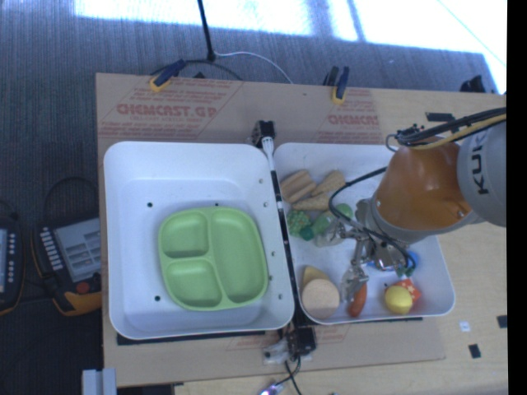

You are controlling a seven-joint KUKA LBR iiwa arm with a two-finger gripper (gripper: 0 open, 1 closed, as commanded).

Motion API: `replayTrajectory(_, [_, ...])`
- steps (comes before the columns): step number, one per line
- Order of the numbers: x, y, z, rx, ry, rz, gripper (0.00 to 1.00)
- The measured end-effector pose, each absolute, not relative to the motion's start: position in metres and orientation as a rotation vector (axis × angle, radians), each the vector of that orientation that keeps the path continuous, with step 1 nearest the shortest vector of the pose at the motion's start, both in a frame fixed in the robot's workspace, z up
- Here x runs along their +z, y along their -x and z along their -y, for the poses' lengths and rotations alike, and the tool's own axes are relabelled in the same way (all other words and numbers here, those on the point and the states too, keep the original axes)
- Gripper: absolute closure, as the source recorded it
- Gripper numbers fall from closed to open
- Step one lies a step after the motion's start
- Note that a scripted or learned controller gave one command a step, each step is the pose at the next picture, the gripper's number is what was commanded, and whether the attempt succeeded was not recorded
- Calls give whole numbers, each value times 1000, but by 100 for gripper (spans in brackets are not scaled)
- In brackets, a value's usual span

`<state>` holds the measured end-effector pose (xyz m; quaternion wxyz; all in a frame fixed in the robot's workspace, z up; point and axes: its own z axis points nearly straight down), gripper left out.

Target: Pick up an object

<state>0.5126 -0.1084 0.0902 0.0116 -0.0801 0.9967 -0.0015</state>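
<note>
My gripper point(356, 280) hangs low in the right bin point(428, 307), below the orange wrist band. Its fingers point down at a thin orange-red carrot-like piece point(356, 300) near the bin's front wall. A round tan bun point(320, 295) lies just left of it. To the right sit a yellow lemon-like ball point(398, 299) and a small red piece point(411, 287). Tan bread-like pieces point(309, 188) and green items point(303, 224) lie at the back left of this bin. Part of a blue thing point(409, 261) peeks out beside the wrist.
The left bin point(132, 220) holds a green divided plate point(213, 257). A black divider clamp point(264, 132) sits between the bins at the back. Cables run off the arm at the right. Yellow clamps point(338, 92) hold the cardboard base.
</note>
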Motion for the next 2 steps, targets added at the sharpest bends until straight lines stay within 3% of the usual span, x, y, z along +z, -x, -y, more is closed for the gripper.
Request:
replayTrajectory(1, [89,-578,133,1,571,-3082,0])
replayTrajectory(2, [91,-507,126,-11,801,-3013,0])
